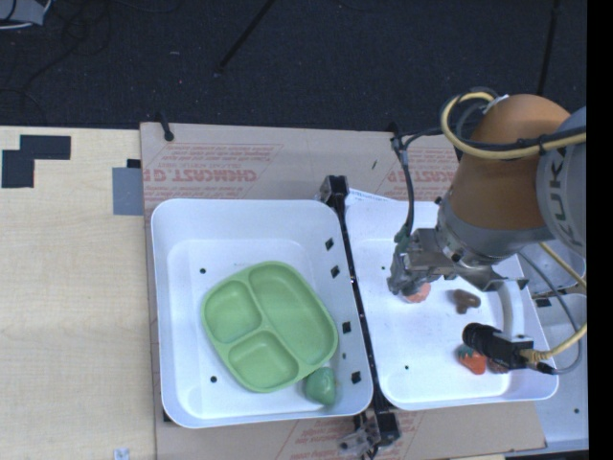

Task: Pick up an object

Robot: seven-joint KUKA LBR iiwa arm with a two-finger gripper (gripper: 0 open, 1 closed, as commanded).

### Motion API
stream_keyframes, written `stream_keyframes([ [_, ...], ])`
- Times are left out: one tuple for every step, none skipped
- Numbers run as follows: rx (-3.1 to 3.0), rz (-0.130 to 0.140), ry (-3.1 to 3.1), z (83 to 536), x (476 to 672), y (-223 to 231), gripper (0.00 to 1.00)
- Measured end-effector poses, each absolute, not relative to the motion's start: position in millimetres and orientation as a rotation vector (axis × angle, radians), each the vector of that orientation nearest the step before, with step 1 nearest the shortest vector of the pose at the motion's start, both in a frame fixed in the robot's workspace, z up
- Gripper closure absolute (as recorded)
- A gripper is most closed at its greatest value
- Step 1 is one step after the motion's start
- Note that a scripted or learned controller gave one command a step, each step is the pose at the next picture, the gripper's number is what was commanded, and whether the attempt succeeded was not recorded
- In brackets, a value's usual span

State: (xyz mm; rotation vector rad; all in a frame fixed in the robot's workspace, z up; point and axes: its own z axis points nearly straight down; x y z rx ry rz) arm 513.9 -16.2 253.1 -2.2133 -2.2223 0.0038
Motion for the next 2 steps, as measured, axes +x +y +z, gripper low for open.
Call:
stream_keyframes([
  [-2.213, 0.004, -2.222, 244.3, 499.8, 35.8, 1.0],
  [-2.214, 0.003, -2.224, 244.2, 506.7, 91.0, 1.0],
])
